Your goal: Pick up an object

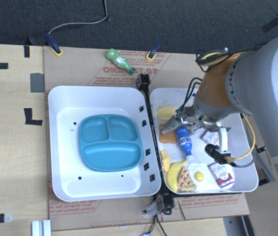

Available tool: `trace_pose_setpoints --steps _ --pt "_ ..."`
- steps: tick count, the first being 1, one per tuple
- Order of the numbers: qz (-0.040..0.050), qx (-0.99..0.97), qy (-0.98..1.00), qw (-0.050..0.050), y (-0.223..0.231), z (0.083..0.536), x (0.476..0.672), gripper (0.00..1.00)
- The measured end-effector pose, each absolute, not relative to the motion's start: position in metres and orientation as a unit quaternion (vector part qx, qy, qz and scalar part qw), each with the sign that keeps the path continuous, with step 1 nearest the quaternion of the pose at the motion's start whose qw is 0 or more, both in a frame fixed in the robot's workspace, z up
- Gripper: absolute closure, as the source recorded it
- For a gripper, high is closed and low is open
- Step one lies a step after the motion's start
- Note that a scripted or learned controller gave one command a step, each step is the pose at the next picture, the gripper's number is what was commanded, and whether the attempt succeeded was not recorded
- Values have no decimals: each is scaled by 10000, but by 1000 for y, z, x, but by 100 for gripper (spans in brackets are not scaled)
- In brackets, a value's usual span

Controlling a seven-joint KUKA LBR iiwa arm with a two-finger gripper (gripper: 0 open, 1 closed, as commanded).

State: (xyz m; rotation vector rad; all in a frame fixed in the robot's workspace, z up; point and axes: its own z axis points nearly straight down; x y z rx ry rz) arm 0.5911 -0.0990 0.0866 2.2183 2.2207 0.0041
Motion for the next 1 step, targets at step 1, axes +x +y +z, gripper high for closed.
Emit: trace_pose_setpoints --steps 1 --pt "18 7066 7076 21 -99 97 592 100"
